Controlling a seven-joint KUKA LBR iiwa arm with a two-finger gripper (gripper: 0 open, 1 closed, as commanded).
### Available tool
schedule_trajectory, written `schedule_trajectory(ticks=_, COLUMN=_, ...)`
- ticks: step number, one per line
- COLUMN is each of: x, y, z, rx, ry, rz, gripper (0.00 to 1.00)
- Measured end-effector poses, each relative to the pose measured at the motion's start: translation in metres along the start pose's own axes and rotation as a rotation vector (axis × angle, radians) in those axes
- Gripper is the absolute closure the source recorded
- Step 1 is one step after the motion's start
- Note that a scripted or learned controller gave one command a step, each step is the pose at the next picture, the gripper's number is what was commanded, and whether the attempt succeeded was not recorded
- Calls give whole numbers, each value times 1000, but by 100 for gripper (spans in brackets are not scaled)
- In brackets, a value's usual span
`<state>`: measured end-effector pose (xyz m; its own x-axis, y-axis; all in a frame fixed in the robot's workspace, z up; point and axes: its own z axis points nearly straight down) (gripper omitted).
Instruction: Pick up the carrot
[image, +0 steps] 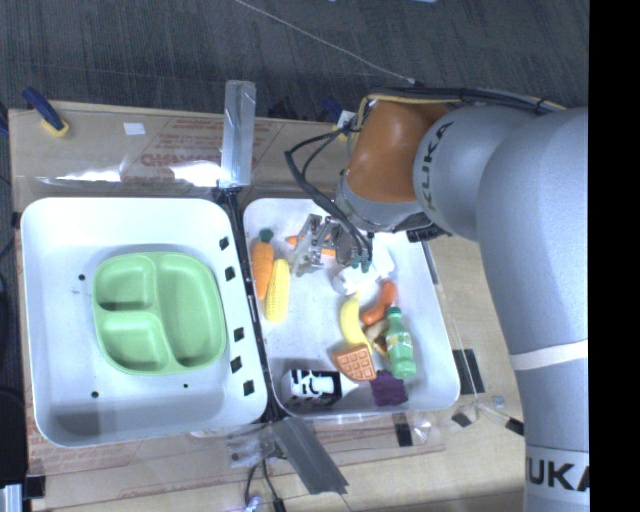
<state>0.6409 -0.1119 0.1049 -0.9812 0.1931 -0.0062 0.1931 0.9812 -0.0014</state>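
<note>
The carrot (262, 268) lies in the right bin (430, 300), close against that bin's left wall, with its green top pointing toward the bin's far edge and its orange body running straight toward the near edge. A corn cob (277, 288) lies touching it on the side away from the wall, parallel to it, a little nearer the near edge.

My pincer (322, 245) hangs over the far half of the same bin, further from the left wall than the corn, about level with the carrot's upper end. From me, then, the carrot lies toward the left wall, with the corn partly between us. Whether my pincer is spread or pressed together I cannot tell; the metal parts blur together from above, and I see nothing caught there.

I judge the coming move turns on this: I must shift toward the left wall and close across the carrot's short width, square to its long axis. The wall on one side and the corn on the other leave little room, so I could catch the corn instead.
</note>
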Motion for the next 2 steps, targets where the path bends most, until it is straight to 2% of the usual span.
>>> schedule_trajectory(ticks=1, x=38, y=94, z=-92, rx=-5, ry=-4, rz=-141, gripper=100)
schedule_trajectory(ticks=2, x=107, y=197, z=-88, rx=-5, ry=8, rz=-62, gripper=100)
